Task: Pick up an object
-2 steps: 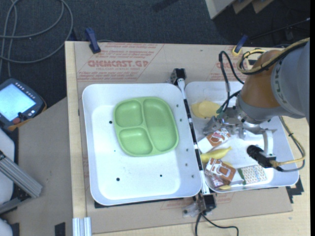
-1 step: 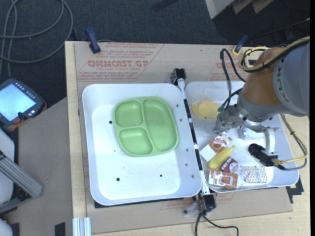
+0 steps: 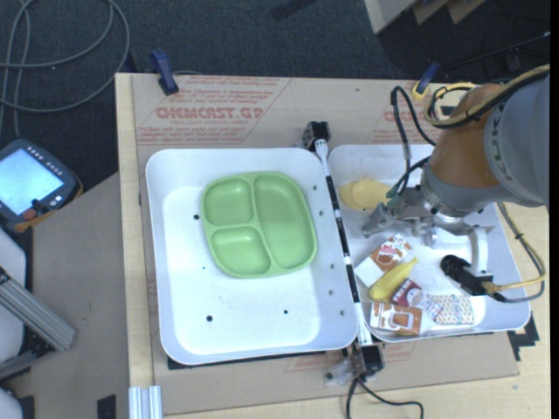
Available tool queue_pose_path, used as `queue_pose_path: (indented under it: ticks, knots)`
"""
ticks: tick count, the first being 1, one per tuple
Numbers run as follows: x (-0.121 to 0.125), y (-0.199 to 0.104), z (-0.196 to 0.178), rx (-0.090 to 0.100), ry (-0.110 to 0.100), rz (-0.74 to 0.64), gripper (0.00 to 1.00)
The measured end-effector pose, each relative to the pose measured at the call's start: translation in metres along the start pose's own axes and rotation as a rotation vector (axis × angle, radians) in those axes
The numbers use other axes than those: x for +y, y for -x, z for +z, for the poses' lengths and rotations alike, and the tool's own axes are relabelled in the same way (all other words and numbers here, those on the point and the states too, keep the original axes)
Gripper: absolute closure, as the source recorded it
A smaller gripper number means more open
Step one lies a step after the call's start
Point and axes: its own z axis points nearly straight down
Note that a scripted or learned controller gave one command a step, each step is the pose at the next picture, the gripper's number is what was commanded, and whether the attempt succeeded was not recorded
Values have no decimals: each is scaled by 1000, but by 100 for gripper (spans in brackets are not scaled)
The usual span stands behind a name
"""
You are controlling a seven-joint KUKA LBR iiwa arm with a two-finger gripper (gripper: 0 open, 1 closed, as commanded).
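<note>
A tan desk point(image 3: 262, 103) with faint red lettering carries two shallow white bins side by side, set over dark carpet where grey cables loop at upper left. The left bin point(image 3: 175, 321) holds a green divided plate point(image 3: 259, 223). The right bin point(image 3: 515, 312) holds a yellow lump point(image 3: 362, 192), a yellow banana point(image 3: 390, 279) and small red-and-white packets point(image 3: 402, 308) — all clustered toward its left side. The end effector point(image 3: 395, 216) sits low over these, just above the banana; whether it is spread or closed, I cannot tell.
</note>
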Motion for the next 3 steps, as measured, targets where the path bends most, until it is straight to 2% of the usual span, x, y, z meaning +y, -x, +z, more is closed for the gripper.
queue_pose_path:
  ticks: [1, 2, 3]
  knots:
    - [-49, -11, 9, 1, 0, -1, 0]
    - [-47, -11, -2, -1, 8, 0, 100]
    - [8, -78, -91, 1, 1, -2, 100]
